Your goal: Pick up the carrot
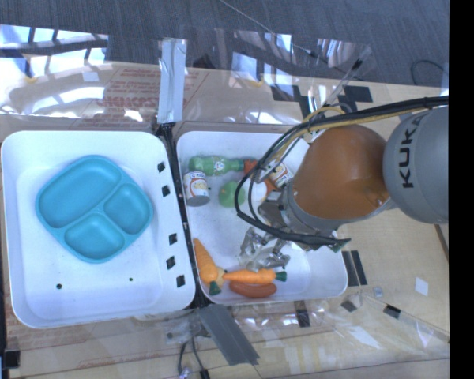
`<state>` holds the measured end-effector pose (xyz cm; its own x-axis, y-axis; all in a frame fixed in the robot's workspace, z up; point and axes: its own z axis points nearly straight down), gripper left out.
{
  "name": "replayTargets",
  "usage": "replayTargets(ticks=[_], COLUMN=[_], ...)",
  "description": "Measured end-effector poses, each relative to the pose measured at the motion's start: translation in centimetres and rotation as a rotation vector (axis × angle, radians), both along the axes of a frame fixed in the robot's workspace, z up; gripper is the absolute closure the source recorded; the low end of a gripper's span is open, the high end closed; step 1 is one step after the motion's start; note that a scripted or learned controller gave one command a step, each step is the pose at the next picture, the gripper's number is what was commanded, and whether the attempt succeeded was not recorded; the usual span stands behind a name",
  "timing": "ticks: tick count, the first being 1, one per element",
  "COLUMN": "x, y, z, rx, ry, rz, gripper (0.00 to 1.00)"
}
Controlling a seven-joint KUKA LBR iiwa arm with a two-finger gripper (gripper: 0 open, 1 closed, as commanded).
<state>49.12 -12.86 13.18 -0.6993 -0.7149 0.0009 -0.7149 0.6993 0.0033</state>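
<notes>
Pincer [262, 251] over the right white bin [332, 279].
I cannot tell its spread; the slim orange carrot with green top [253, 275] lies just below it.

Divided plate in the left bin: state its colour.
Light blue; the divided plate shows plainly in the camera view.

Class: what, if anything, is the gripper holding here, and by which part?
Nothing that can be seen: the gripper hangs above the carrot in the right bin.

Orange carrot [251, 275], blue divided plate [95, 207], white bins [16, 212], green bottle [209, 165]
</notes>
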Motion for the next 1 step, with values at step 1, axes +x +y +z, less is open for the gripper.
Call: replayTargets(ticks=[1], x=[-0.31], y=[-0.39], z=[-0.22], rx=[-0.001], ry=[0.000], rz=[0.034], gripper=[1.00])
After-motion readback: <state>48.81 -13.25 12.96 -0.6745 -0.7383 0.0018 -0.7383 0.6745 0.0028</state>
